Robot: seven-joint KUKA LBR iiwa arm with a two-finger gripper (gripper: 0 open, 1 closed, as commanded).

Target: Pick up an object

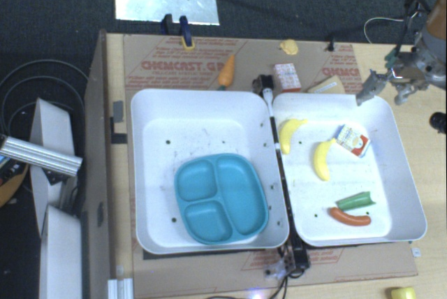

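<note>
The right bin (405, 172) holds two yellow bananas (290, 131) (321, 159), a small white, blue and red carton (351, 140), a green pepper (355, 200) and a red sausage (350, 219). A blue divided plate (220, 198) lies in the left bin (150, 151). My gripper (386, 90) hangs over the right bin's far right corner, above and to the right of the carton. It is open, and nothing sits between its fingers.
Behind the bins on the cardboard lie an orange carrot (227, 70), a small pink box (287, 76) and a yellow lump (289, 47). A black divider (274, 151) runs between the bins. A cable (384, 25) loops near the arm.
</note>
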